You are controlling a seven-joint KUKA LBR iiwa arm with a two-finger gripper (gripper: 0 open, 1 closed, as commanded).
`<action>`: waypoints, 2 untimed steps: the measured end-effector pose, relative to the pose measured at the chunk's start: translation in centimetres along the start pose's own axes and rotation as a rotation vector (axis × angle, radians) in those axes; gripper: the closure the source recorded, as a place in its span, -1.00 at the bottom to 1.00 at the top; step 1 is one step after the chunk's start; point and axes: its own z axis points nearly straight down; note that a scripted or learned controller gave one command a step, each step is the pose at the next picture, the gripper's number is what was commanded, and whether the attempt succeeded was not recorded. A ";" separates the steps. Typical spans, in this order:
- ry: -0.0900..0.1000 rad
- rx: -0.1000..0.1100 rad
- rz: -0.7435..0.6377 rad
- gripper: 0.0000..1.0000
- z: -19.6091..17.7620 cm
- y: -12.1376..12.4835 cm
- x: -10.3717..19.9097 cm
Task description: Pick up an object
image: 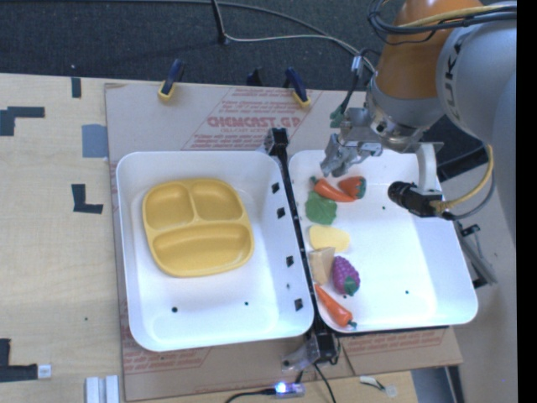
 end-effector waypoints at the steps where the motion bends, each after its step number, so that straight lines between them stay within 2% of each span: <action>1: 0.001 -0.003 -0.002 1.00 -5.7 -2.9 3.8; 2: 0.001 -0.002 -0.003 1.00 -8.1 -7.9 7.4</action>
